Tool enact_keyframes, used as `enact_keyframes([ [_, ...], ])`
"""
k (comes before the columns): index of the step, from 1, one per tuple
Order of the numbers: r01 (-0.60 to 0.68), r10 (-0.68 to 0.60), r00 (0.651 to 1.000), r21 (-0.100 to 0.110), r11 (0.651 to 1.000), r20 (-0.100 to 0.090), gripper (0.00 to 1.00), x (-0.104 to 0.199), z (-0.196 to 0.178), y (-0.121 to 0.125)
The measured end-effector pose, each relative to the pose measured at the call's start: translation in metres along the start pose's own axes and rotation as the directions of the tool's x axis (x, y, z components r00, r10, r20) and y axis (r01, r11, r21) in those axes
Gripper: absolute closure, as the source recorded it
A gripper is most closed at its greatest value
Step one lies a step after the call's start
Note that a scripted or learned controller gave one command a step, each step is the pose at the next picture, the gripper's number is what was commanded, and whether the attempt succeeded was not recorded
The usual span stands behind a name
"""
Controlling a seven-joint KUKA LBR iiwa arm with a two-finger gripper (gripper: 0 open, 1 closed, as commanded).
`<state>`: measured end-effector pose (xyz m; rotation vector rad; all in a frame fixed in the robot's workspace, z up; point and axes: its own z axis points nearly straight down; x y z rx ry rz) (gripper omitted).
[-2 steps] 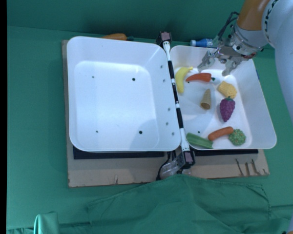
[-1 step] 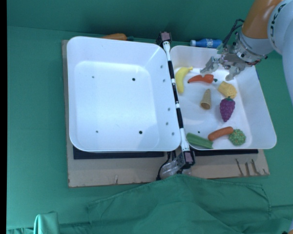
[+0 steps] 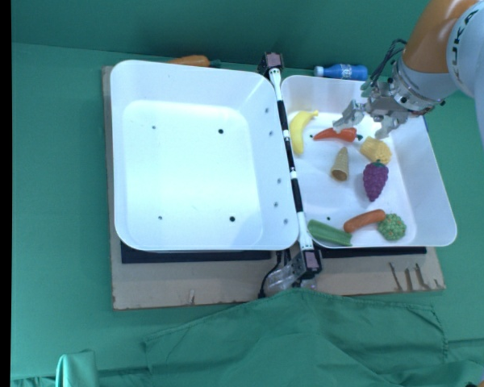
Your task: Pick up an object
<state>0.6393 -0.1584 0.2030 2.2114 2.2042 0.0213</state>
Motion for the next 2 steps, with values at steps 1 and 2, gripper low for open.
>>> enact_keyframes([
  [1,0.002,-0.002,1.000,-0.002,1.000,-0.003,0.00,-0.006,0.008,-0.001],
  [2,0.004,-0.004,1.000,0.005,1.000,0.002,0.00,-0.028,0.018,0.031],
])
